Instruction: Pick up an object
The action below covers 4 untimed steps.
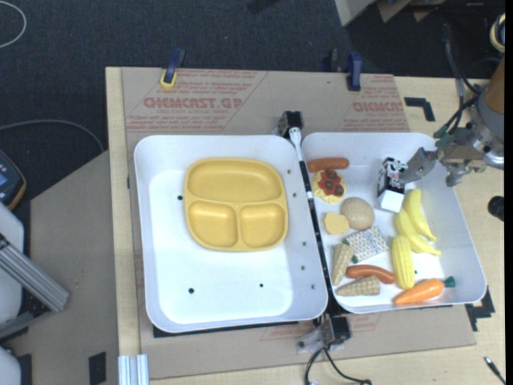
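Observation:
The right bin (469,251) holds several toy foods. Among them are a black-and-white milk carton (390,184), yellow bananas (415,219), a corn cob (402,261), a carrot (421,292), a tan potato (357,212) and a red sausage (329,164). My gripper (438,170) hangs over the bin's upper right corner, just right of the milk carton and above the bananas. Its fingers stand apart, open, with nothing between them.
A yellow three-compartment tray (236,203) lies in the left bin (160,255). The right bin also has a pizza slice (329,187), a checked packet (367,243), ice cream cones (341,261) and a second sausage (370,273). Clamps (169,72) grip the board's far edge.

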Motion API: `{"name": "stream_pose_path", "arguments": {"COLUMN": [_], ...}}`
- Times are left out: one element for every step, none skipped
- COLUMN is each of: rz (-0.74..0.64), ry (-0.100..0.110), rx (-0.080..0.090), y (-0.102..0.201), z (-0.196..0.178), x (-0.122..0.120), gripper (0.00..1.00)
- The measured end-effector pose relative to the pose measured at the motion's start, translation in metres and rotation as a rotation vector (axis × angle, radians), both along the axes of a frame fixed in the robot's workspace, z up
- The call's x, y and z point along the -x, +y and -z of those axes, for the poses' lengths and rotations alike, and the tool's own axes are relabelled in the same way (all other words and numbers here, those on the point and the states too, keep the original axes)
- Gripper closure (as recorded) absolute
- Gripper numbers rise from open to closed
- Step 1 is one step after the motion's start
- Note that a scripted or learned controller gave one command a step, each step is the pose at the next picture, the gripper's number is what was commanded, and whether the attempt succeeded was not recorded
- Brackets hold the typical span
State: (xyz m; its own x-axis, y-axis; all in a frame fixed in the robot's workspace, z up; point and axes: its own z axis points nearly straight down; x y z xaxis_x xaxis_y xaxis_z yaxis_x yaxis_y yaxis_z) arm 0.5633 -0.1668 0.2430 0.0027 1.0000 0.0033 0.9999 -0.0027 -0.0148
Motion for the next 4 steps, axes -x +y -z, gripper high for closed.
{"name": "stream_pose_path", "arguments": {"rz": [-0.003, -0.003, -0.002, -0.002], "ry": [-0.014, -0.009, -0.008, -0.018], "rx": [0.003, 0.002, 0.001, 0.001], "y": [0.0, -0.003, 0.001, 0.001], "z": [-0.007, 0.05, 0.11, 0.156], "x": [-0.002, -0.01, -0.002, -0.005], "gripper": [0.0, 0.0, 0.0, 0.0]}}
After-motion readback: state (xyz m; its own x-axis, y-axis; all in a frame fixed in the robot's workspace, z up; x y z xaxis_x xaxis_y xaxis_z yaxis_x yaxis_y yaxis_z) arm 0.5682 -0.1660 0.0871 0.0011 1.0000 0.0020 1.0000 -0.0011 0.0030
